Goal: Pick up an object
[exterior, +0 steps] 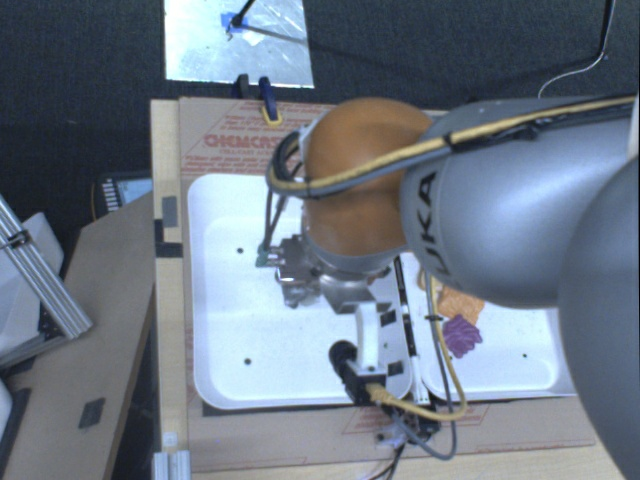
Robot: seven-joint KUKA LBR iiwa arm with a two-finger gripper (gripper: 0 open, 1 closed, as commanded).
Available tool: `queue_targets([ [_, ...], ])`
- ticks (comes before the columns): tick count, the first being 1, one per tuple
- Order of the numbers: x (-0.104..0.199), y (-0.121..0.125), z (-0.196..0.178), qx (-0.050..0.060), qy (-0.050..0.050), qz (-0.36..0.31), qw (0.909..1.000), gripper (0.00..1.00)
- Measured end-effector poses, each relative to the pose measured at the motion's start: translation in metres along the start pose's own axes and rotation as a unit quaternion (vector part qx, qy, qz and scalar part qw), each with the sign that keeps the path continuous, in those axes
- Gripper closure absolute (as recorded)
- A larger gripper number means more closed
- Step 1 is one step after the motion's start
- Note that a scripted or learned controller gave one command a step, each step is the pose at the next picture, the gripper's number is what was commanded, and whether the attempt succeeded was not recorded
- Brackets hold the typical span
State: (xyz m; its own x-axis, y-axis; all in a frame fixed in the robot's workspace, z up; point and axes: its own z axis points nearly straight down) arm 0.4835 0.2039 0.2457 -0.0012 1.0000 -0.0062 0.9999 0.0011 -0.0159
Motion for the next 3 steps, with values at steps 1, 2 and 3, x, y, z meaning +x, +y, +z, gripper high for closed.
queue_targets([
  [1,0.021,0.003,0.021,-0.006,0.003,-0.001,1.0,1.0],
  [2,0.02,0.004,0.009,-0.008,0.004,0.0,1.0,1.0],
  [3,0.03,0.024,-0.184,-0.018,0.008,-0.002,0.9998,1.0],
])
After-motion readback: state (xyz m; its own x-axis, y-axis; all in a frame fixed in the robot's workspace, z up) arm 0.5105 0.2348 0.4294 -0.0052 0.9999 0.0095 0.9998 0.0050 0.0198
